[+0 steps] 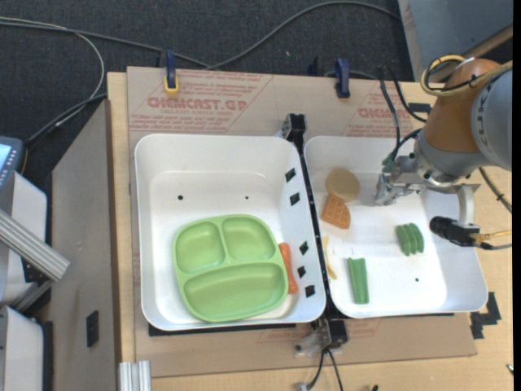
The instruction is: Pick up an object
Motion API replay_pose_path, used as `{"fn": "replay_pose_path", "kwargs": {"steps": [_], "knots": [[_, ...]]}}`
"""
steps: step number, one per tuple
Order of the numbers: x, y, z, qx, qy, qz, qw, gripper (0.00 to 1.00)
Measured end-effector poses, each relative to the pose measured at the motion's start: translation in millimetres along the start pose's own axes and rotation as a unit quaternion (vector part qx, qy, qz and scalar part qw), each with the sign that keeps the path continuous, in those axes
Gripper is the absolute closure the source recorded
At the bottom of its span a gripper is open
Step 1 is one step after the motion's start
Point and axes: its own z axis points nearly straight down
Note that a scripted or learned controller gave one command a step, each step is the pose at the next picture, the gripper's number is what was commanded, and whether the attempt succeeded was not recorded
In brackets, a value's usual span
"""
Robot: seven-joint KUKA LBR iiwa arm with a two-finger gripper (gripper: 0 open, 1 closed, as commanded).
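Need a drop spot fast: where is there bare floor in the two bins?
Left bin: bare floor across the back, behind the green tray; the front is crowded by the tray and the carrot beside it. Right bin: bare patch at the front right, between the green stick and the rim. Its back is crowded: cookie, waffle, gripper, green bundle.

A: Bins (155, 218) white, tray (232, 267) light green, carrot (288, 267) orange beside it.

B: Right side: tan cookie (343, 184), orange-brown waffle (335, 212) with grid pattern, two green veg pieces (409, 239). Arm (464, 129) grey, orange band. Cardboard (220, 100) brown, red print.
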Motion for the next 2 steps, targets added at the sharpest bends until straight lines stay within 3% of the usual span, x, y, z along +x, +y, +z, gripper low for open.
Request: {"fn": "replay_pose_path", "kwargs": {"steps": [2], "knots": [[1.5,6.4,-108.9,-0.004,-0.001,-0.001,1.0000,1.00]]}}
